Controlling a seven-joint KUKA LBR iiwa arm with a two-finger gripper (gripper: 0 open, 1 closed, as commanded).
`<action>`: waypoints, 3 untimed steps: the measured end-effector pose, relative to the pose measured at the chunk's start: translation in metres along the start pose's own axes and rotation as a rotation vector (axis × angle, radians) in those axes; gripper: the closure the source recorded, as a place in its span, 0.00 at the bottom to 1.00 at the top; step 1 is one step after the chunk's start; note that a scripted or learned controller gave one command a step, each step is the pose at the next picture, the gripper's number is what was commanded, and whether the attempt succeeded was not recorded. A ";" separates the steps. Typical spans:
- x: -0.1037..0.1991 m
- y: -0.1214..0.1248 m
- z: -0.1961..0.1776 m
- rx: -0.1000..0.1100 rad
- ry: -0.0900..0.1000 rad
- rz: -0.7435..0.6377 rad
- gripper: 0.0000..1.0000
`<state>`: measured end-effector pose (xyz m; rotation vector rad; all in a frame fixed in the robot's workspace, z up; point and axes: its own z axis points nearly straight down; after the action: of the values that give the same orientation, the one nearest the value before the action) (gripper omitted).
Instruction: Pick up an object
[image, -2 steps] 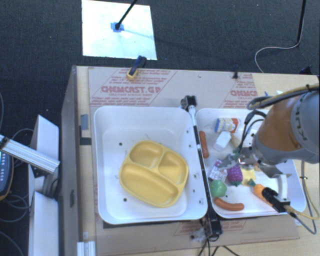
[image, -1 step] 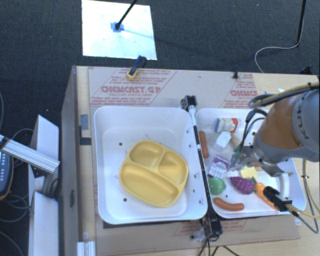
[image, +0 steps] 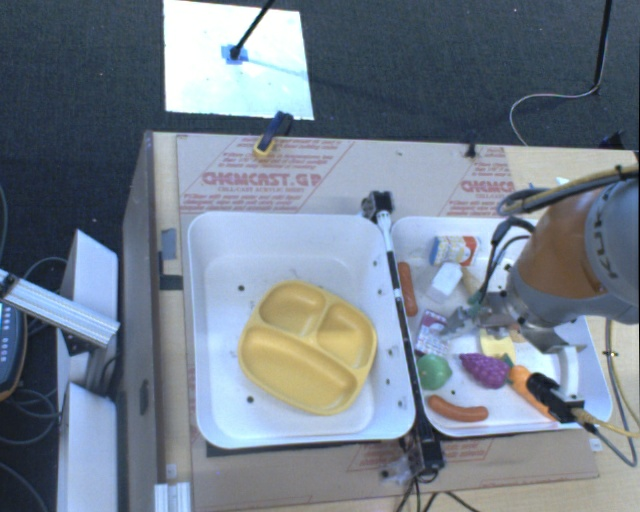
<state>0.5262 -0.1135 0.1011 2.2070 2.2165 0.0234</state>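
gripper (image: 468, 322) sits low in the right bin (image: 597, 392), over the clutter just left of the yellow block (image: 497, 345); can't tell from this angle how it's set or whether it holds anything. around it: bumpy purple grape bunch (image: 485, 369), glossy green round fruit (image: 433, 373), smooth sausage (image: 458, 409) near the front wall, orange carrot (image: 530, 390), white block (image: 446, 281), small printed carton (image: 453, 249), thin red stick (image: 407, 288) along the left wall. left bin (image: 215, 300) carries a yellow moulded divided plate (image: 308, 346), rounded corners, three compartments
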 end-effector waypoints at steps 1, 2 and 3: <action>-0.014 0.084 0.013 0.009 -0.002 0.000 0.00; -0.034 0.132 0.020 0.094 0.028 -0.017 0.00; -0.055 0.131 0.023 0.084 0.020 -0.009 0.00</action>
<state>0.6583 -0.1676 0.0809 2.2481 2.2785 -0.0489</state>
